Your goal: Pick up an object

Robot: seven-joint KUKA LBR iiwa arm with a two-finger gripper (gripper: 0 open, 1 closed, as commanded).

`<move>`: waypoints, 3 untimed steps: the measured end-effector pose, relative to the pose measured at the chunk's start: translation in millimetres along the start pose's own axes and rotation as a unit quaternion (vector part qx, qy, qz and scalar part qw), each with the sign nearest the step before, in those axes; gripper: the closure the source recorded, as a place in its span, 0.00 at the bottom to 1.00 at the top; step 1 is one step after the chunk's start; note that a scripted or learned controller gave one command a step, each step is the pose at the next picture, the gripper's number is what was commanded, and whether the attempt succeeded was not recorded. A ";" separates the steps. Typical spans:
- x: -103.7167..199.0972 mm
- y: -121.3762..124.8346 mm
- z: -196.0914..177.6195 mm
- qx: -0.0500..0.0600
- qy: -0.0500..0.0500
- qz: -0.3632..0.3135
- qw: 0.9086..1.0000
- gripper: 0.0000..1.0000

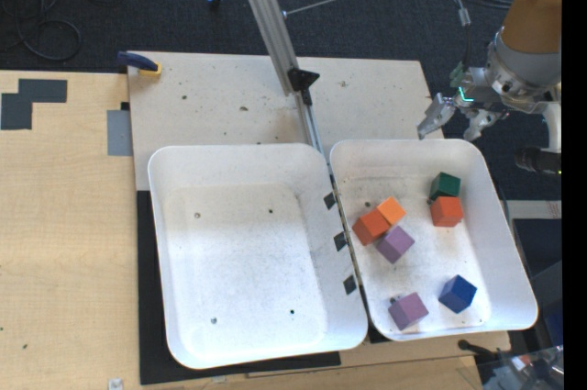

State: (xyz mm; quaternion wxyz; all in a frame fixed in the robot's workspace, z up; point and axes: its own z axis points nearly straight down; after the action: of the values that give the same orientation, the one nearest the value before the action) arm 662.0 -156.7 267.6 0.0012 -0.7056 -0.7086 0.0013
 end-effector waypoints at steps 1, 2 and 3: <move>7.6 -6.0 50.1 0.002 0.001 0.001 1.000 0.00; 3.8 -16.4 103.1 0.003 0.000 0.002 1.000 0.00; 0.0 -17.5 148.1 0.002 0.000 0.002 1.000 0.00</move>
State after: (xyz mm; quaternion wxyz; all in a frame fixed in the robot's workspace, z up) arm 644.1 -156.8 119.6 0.0031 -0.7071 -0.7071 0.0025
